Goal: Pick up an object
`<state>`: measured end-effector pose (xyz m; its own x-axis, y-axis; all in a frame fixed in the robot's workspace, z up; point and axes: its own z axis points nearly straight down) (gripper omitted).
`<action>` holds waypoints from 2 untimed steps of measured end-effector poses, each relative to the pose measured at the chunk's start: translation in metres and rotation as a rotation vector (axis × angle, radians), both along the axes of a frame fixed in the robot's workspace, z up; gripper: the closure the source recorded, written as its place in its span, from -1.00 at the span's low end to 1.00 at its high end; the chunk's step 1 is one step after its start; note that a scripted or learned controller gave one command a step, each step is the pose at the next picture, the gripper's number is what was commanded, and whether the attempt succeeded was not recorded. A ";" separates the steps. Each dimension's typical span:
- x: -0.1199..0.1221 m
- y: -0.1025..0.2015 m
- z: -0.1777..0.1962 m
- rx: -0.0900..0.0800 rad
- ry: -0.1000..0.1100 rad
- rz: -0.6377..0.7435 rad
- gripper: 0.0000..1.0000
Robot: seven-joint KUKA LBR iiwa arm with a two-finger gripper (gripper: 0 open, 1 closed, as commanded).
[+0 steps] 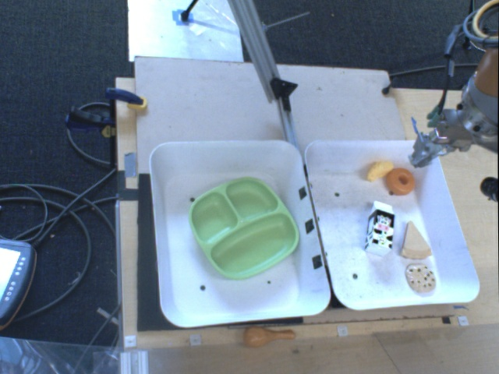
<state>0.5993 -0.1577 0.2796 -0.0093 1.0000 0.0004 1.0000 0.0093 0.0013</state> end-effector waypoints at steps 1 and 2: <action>-0.013 0.052 -0.016 0.002 0.002 0.001 1.00; -0.024 0.105 -0.011 0.002 0.000 0.002 1.00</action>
